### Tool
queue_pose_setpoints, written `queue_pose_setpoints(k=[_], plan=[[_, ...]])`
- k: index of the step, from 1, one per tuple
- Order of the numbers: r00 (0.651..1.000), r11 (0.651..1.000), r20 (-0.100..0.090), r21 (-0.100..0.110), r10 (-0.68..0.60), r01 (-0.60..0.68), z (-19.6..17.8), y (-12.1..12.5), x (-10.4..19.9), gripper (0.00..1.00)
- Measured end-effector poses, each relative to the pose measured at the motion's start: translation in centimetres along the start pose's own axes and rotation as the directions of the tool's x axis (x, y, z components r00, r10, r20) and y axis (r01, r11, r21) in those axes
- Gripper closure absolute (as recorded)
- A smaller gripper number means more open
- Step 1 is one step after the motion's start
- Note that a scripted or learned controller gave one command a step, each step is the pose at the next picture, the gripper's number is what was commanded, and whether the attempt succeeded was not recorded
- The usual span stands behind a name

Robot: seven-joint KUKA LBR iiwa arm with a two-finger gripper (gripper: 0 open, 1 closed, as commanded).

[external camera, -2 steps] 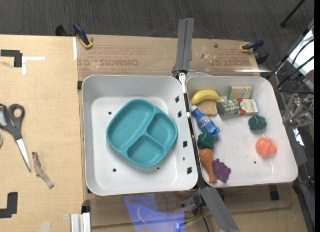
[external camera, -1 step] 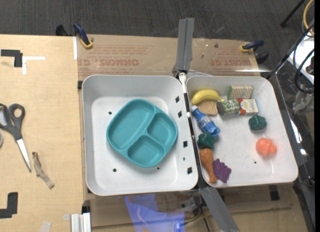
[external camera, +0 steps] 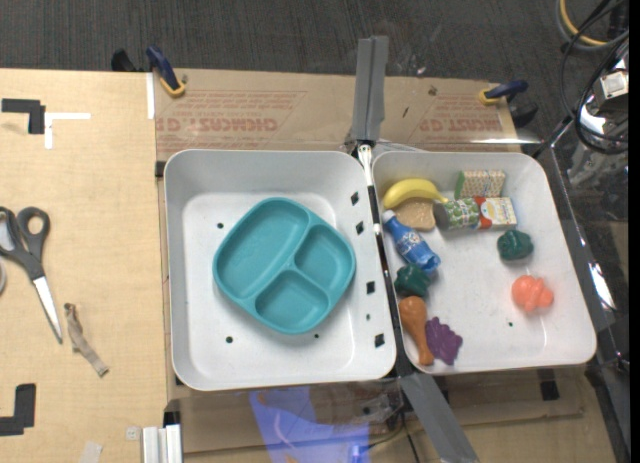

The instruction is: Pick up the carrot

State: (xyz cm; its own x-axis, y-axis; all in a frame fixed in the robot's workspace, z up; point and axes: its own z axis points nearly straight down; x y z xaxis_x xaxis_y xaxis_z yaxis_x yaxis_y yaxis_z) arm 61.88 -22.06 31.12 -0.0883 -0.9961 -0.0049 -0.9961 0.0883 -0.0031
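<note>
Small orange toy carrot with green top point(external camera: 414, 317) sits untouched in right white bin point(external camera: 560, 281), touching purple toy grapes point(external camera: 443, 340). Pick not started; jaw state: can't tell.

The bench point(external camera: 80, 151) carries two white bins point(external camera: 190, 351) side by side; scissors point(external camera: 30, 261) lie near its left edge.
</note>
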Motion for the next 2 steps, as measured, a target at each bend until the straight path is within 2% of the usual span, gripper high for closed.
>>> queue_pose_setpoints(k=[1,2], plan=[[0.994,0.994,-0.001,-0.004,-0.109,0.109,2.6,14.0,1.3,1.00],[0.909,0.909,0.001,-0.002,-0.417,0.417,0.4,14.0,0.6,1.00]])
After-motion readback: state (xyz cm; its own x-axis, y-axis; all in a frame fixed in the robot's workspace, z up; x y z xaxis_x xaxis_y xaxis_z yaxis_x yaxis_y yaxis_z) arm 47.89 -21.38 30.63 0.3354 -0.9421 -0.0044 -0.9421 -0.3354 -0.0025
